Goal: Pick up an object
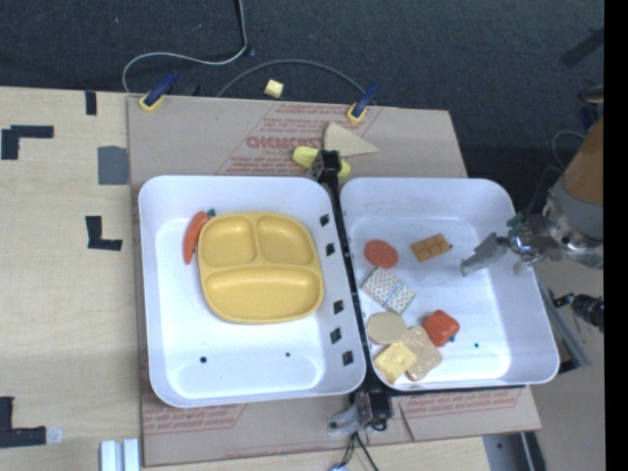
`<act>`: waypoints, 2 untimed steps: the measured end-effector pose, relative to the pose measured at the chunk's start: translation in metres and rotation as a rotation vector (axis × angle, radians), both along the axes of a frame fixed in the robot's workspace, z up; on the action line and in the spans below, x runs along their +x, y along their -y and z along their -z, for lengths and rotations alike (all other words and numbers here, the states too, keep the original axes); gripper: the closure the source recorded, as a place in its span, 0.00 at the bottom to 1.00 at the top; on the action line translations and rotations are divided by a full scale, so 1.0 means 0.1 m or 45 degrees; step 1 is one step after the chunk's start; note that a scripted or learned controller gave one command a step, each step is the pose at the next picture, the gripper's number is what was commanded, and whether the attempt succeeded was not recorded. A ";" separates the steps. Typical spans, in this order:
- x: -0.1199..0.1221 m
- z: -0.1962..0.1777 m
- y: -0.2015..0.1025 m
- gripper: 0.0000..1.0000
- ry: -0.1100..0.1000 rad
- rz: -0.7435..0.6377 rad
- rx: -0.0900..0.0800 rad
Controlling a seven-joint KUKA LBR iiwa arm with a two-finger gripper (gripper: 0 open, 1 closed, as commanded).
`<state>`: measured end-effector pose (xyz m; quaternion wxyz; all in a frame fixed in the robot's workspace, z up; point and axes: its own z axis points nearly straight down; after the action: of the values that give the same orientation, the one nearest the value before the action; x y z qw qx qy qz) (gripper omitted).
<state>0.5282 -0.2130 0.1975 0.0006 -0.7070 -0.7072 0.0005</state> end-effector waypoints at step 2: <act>0.77 1.11 -1.01 0.00 0.014 -0.011 -0.001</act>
<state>0.6056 -0.1121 0.0862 -0.0035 -0.7038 -0.7104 -0.0029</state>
